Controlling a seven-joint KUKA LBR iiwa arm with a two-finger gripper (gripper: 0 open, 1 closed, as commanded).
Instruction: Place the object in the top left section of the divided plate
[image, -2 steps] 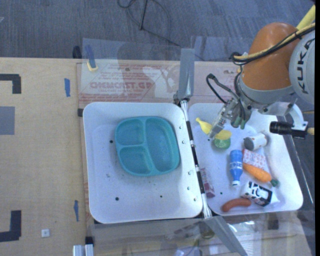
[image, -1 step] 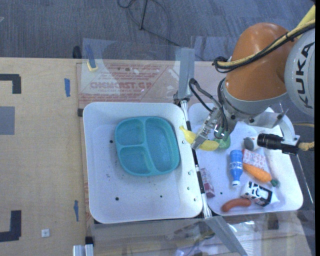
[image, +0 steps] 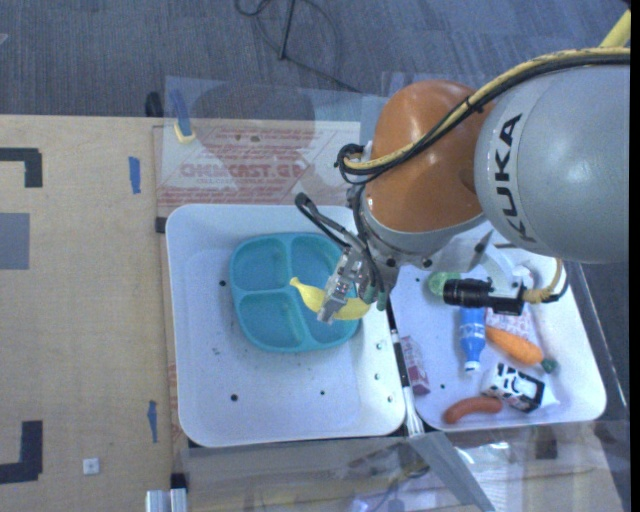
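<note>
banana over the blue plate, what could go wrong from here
1. The banana sits at the gripper over the right side of the divided plate, not the top left section; dropped here, it would likely land in the wrong compartment or on the rim.
2. The grip appears to be near one end, so the banana may swing or slip while moving.
3. The plate lies loose in the left bin and could shift if nudged.
</note>
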